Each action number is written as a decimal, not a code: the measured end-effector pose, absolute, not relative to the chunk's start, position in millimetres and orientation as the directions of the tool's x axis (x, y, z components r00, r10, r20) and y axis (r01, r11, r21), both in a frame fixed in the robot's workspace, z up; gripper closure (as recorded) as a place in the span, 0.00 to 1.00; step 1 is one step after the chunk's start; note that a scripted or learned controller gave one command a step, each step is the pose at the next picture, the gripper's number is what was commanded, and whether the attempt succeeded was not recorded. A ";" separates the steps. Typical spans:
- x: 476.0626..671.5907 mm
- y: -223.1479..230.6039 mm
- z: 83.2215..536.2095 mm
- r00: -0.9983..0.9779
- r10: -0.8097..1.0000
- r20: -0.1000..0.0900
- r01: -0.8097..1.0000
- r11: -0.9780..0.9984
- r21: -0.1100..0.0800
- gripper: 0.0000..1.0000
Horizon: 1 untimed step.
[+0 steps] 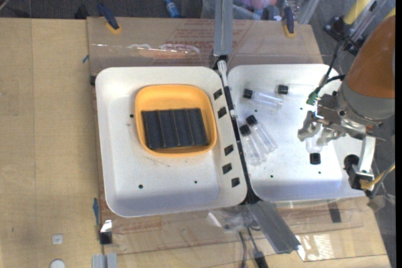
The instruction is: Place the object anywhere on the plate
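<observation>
My pincer hovers over the right bin; I cannot tell its opening. Clear vials with black caps lie left of it. The orange plate, holding a black ridged block, sits in the left bin.

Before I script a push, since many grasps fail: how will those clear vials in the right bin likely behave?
The clear vials lie on their sides and look round, so a push would probably roll them. They seem small and see-through, likely light and slippery between fingers. Several lie close together, so nudging one may shift its neighbours.
</observation>
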<state>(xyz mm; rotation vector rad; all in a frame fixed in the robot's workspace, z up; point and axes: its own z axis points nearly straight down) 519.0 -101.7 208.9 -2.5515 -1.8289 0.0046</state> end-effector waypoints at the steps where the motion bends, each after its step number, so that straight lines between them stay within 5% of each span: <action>1: 555.3 -82.6 202.9 0.135 0.991 -0.001 0.991 -0.135 0.001 1.00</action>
